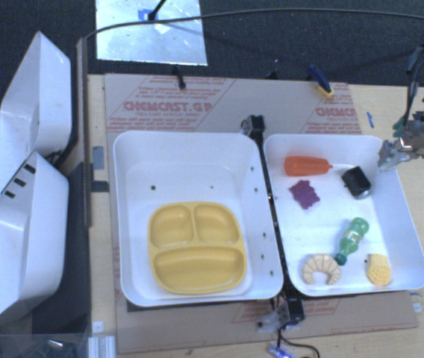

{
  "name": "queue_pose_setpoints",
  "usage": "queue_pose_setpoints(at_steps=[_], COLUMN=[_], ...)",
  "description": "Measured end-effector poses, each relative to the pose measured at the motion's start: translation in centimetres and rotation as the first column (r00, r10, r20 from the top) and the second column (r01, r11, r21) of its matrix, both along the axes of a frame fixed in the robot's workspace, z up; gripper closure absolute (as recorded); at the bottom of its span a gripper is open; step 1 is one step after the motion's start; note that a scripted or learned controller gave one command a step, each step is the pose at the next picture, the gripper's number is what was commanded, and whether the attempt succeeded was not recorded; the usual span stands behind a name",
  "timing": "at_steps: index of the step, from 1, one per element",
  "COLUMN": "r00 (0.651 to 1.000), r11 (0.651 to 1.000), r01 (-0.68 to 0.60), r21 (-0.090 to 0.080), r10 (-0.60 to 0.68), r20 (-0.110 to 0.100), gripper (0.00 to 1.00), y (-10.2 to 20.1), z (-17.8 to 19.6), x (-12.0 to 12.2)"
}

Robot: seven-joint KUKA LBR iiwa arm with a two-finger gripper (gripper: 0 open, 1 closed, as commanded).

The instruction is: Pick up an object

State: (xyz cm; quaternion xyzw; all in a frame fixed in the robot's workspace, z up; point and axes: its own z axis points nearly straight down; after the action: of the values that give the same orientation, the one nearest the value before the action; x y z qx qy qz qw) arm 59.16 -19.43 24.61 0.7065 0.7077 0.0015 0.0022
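Observation:
The right bin [402, 200] holds an orange carrot [307, 165], a purple grape bunch [304, 193], a small black block [356, 181], a green bottle [351, 238], a tan croissant [322, 268] and a yellow corn piece [378, 269]. My gripper [393, 154] hangs at the bin's far right rim, right of the black block, with nothing visibly held. In the left bin [133, 170] lies a yellow divided plate [195, 247].
Two spare white bins [29, 185] lean at the left, off the bench. A cardboard sheet [197, 103] lies under both bins. A blue-and-yellow clamp [320, 80] sits at the back. Cables run across the dark floor behind.

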Motion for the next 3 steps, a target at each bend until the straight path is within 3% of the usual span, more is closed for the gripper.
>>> queue_pose_setpoints(at_steps=[3], r00=[1.0], r11=[1.0], r01=[-0.004], r21=[0.002], r10=[0.004], r20=[-0.005], gripper=[1.0], y=[15.8], z=[-1.0], x=[-2.1])
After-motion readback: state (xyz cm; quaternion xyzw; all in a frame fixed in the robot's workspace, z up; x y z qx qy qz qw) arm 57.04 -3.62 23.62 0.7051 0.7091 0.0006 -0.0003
